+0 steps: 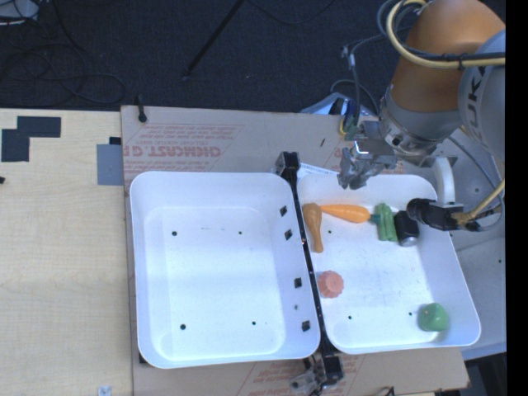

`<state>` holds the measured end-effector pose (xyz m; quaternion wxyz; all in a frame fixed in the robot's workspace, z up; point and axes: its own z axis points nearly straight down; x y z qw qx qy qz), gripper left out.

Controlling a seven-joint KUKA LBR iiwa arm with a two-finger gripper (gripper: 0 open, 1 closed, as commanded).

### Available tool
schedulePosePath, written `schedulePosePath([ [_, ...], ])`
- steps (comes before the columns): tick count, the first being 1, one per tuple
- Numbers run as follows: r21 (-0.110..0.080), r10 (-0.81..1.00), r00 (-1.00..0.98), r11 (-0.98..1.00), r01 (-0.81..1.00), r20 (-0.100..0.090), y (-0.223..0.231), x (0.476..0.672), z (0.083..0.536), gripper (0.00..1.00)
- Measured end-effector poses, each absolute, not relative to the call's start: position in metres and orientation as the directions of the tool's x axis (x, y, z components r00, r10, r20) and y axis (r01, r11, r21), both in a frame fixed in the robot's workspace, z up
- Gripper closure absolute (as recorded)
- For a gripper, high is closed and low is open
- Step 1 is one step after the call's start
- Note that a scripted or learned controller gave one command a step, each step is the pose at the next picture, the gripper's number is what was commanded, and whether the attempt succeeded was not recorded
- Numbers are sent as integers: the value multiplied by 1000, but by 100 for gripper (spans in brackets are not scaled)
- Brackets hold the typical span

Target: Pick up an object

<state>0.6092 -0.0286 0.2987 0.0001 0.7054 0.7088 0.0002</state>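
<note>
cardboard sheet (206, 143), red print (upside down, unreadable)

A robotics lab bench, by every sign: an industrial arm (445, 56) with looped cables reaches over two shallow white bins (157, 221) clipped together on a cardboard sheet (198, 143); loose wires trail over dark carpet (124, 40); black markers sit on a plywood tabletop (58, 246).

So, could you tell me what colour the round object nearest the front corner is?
Green ball, camera view.

Bench (58, 246): cardboard sheet (206, 143), two white bins (144, 221) side by side.
</note>
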Motion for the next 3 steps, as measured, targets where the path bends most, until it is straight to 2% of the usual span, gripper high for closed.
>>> schedulePosePath([
  [1, -8, 1000, 2, -2, 1000, 1, -46, 540, 282, 100],
  [2, 5, 1000, 10, -10, 1000, -6, -155, 527, 355, 100],
  [3, -4, 1000, -2, 2, 1000, 1, -106, 543, 339, 100],
])
